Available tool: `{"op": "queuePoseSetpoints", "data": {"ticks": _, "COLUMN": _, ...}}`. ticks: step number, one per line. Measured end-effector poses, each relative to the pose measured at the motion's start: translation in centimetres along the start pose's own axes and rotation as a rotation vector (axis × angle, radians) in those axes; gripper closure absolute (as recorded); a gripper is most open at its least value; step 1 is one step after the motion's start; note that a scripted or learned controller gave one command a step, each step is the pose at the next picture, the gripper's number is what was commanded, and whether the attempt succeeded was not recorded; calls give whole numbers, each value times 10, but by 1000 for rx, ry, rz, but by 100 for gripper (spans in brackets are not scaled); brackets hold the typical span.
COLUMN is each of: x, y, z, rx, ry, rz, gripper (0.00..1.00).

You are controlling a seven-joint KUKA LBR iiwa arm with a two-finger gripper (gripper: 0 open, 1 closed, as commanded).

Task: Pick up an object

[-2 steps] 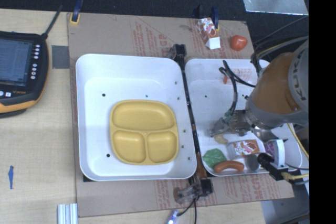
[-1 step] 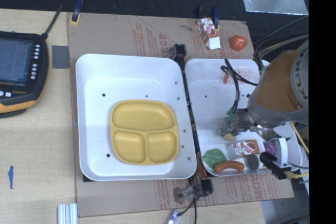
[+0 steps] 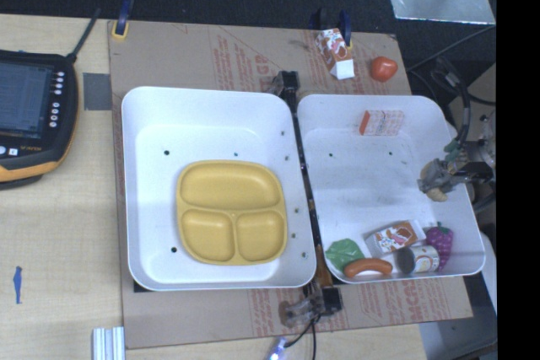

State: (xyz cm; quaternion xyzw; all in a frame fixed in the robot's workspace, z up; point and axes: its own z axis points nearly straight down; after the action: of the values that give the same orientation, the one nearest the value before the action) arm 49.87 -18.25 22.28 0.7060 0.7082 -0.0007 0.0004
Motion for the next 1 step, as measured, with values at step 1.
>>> {"op": "queuePoseSetpoints", "data": {"ticks": 1, "x": 54, "y": 31, "z": -15, "rx": 2, "ry": 3, "rz": -2, "gripper": 100}}
